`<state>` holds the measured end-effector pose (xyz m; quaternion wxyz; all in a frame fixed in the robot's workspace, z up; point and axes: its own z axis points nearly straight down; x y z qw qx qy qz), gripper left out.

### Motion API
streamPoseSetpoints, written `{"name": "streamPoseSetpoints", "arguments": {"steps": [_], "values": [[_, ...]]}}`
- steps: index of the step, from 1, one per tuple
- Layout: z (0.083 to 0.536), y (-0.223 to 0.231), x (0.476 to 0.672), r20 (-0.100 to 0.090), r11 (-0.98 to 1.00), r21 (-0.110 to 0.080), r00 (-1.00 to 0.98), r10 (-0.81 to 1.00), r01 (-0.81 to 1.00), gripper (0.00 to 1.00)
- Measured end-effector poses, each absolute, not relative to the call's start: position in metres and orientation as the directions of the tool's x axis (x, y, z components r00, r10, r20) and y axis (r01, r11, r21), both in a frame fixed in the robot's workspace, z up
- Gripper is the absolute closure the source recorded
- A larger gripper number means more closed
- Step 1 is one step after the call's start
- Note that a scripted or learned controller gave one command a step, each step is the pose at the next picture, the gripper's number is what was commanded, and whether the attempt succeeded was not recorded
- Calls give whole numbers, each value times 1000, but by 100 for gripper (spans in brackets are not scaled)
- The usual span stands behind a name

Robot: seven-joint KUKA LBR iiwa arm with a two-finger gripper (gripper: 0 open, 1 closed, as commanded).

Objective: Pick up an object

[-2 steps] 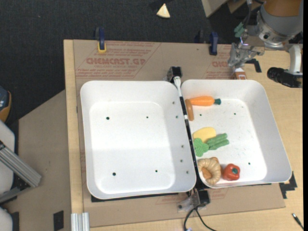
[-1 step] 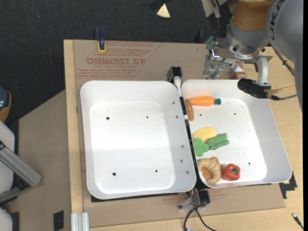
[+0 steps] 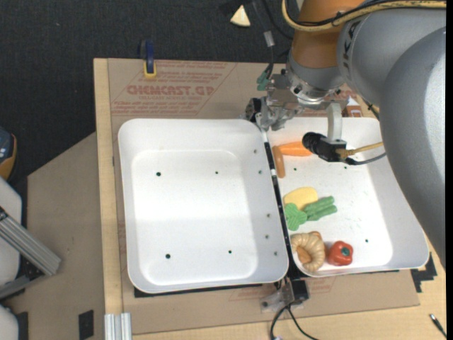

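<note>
Above right bin (image 3: 396, 211) far edge, claw (image 3: 269, 115) near carrot (image 3: 291, 149)

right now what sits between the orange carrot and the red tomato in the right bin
In the camera view, a yellow piece and a green piece lie between the carrot and tomato.

Arm (image 3: 396, 55): smooth grey casing, rounded links. Glossy orange band (image 3: 327, 16) sat above the wrist, circled by a black and yellow cable (image 3: 304, 21). Wrist hardware below was metallic, with black fittings.
</note>
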<state>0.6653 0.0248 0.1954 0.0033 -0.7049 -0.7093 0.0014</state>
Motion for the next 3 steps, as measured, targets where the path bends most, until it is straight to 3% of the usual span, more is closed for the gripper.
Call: {"name": "streamPoseSetpoints", "arguments": {"steps": [1, 2, 3], "values": [[184, 69, 666, 2, 4, -4, -4, 1000, 1000, 100], [400, 152, 667, 7, 8, 22, -8, 1000, 1000, 100], [253, 185, 599, -2, 4, -19, -4, 1000, 1000, 100]]}}
